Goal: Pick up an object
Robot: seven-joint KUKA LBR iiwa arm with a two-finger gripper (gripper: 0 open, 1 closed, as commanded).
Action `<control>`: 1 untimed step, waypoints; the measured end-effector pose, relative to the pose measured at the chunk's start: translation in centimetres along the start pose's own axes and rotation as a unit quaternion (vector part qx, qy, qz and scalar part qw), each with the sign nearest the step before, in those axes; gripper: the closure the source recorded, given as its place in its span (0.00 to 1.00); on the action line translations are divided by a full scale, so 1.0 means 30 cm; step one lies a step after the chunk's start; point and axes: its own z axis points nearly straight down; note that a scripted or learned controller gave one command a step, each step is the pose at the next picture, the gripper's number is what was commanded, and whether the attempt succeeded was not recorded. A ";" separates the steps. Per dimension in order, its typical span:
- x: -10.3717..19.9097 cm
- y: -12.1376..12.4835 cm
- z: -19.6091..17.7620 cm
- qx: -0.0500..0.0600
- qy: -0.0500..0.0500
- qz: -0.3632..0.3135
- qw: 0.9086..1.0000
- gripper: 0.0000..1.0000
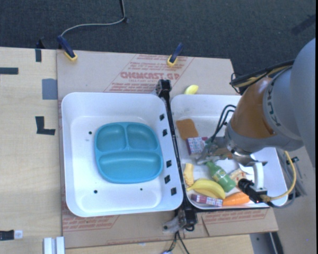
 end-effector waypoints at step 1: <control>0.113 0.057 -0.370 0.002 0.002 -0.001 1.000 1.00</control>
